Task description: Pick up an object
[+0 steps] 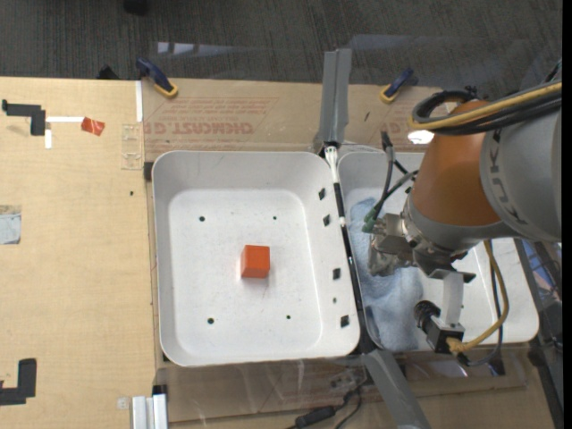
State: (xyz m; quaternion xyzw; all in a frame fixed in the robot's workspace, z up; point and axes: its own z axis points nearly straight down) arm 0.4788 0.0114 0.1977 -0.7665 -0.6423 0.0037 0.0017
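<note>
An orange-red cube (256,262) rests near the middle of the left bin (179,239). Over the right bin (518,320) hangs the arm, its orange band and grey wrist covering much of that bin. The gripper (386,256) reaches down at the right bin's left side, onto a pale blue cloth (398,298) that lies crumpled there. The wrist hides where the fingertips meet the cloth.
A raised divider (344,239) with black clips separates the two bins. Cables and a yellow hose (487,324) hang from the wrist over the right bin. Blue-and-yellow clamps (157,77) hold the cardboard at the back. A wooden bench top lies to the left.
</note>
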